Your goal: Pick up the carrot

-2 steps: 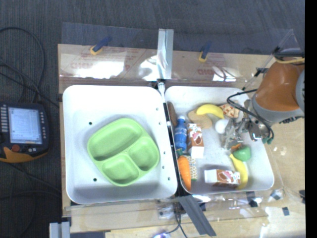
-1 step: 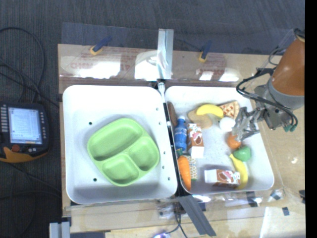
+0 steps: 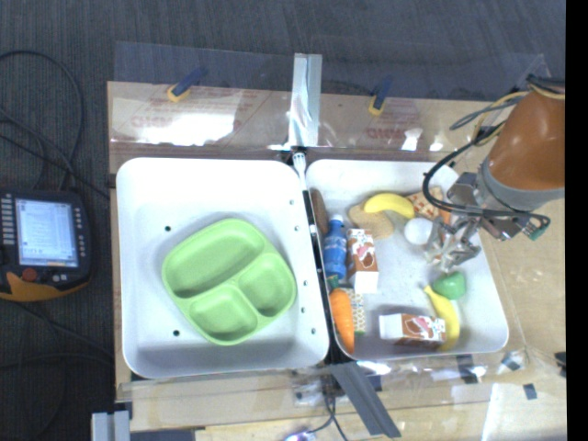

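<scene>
Orange and stubby, the carrot (image 3: 341, 317) lies in the right bin (image 3: 491, 333), at its left wall near the front corner, its length running front to back. We see nothing gripping it. Just behind it sits a blue bottle (image 3: 333, 249), also along the left wall, and touching that bottle's right side is a small brown-and-white carton (image 3: 364, 258). To the carrot's right, near the front wall, a second carton (image 3: 412, 327) lies on its side, white with red and brown print. Behind these, toward the back of the bin, we find a yellow banana (image 3: 390, 205) and a white ball (image 3: 418, 231) just beside it. A second banana (image 3: 445, 312) curves along the front right, with a green rounded object (image 3: 451, 287) touching its upper end.

Above that green object hangs the gripper (image 3: 450, 257), well apart from the carrot, on the far side of the bin. Its metal fingers point down and blur against the bin floor, so we cannot tell whether they are spread or closed. The arm (image 3: 525, 150) shows as an orange band with grey below it, at the right edge.

Left of the carrot, beyond the wall between the bins, the left bin (image 3: 138, 200) holds a green three-compartment plate (image 3: 230, 279). On the dark floor at far left lies a control pendant (image 3: 43, 243) with a lit screen.
</scene>
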